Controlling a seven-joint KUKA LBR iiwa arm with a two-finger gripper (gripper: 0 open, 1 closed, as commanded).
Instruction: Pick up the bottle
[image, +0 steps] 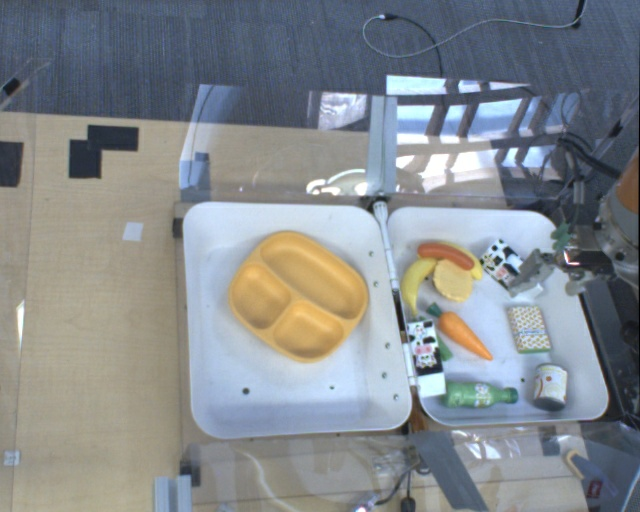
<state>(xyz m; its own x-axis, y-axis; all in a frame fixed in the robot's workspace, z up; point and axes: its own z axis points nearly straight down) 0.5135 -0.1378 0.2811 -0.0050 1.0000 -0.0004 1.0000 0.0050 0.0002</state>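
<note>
Counting two shallow white bins side by side on the worktop (90, 300). In the left bin (215, 400): one yellow plastic plate (298, 294), rounded, with three compartments. In the right bin (590, 385): one green bottle (478, 395), smooth, lying on its side near the front wall; one banana (414, 283); one orange carrot (466, 336); one red sausage (446, 253); two small cartons with cow pattern (500, 261) (425, 350); one flat patterned packet (527, 328); one small can (549, 386). At the right edge, the metal hand (535, 272), well apart from the bottle; cannot tell whether together or apart.
</note>
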